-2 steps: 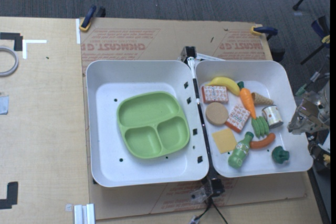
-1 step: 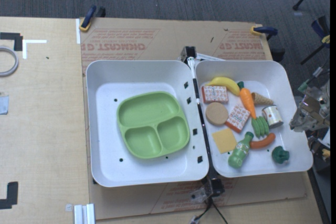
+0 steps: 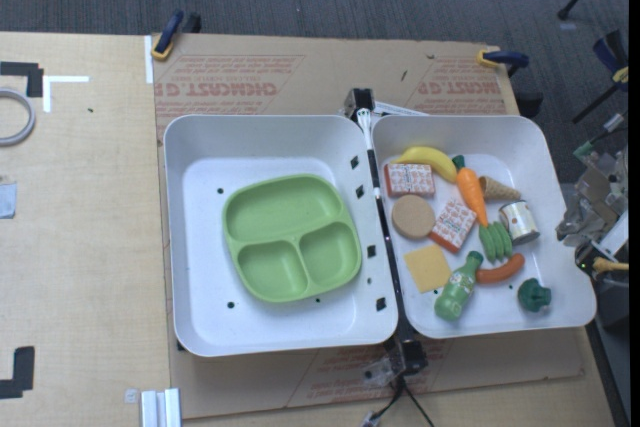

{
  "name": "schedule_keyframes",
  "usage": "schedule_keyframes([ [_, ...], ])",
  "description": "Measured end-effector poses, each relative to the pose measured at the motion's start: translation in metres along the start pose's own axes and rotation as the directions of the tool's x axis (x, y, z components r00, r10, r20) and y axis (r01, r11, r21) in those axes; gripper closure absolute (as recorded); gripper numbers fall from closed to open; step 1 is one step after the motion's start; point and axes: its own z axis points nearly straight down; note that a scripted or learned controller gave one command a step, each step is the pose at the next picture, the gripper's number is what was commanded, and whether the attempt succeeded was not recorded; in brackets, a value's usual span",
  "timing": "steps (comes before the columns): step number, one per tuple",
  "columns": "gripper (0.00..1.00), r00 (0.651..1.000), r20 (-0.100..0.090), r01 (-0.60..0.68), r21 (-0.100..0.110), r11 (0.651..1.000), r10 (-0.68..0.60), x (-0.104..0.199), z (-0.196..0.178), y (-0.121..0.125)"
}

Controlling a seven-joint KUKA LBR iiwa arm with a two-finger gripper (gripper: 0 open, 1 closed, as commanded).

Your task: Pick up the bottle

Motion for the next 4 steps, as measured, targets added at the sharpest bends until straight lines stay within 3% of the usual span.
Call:
schedule_keyframes([
  [1,1.0,0.997,0.0,-0.083,0.001,0.997,0.083,0.072,-0.017,-0.103],
  [2,1.0,0.994,0.0,-0.113,0.001,0.994,0.113,0.055,0.03,-0.083],
  [3,1.0,0.998,-0.001,-0.055,0.001,0.998,0.055,0.056,0.076,-0.085],
  [4,1.0,0.998,-0.001,-0.061,-0.001,0.998,0.061,0.033,-0.022,-0.056],
])
